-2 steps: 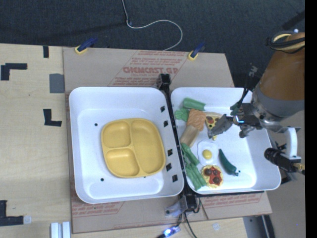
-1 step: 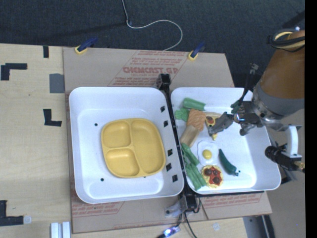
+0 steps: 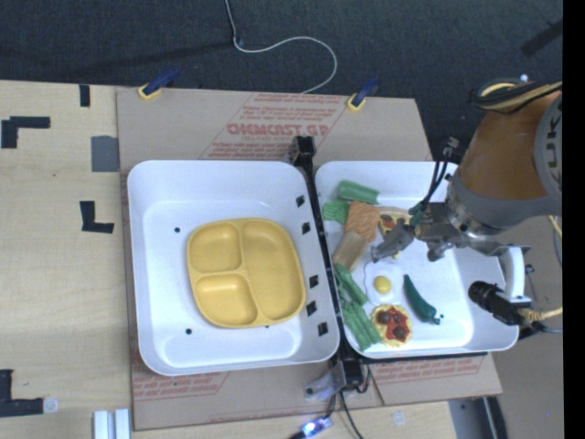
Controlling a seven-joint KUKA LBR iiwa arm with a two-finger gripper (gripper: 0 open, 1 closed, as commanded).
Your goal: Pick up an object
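Left bin: yellow divided plate, not in play. Right bin: toy food crowded along its left side. End effector hangs low over that bin, reaching in from the right; cannot tell whether released or clenched, and nothing is visibly between its tips. Nearest candidate is the fried egg, just below the tip toward the bin's near edge. Dark green chilli beside it; long axis runs diagonally, down and rightward.
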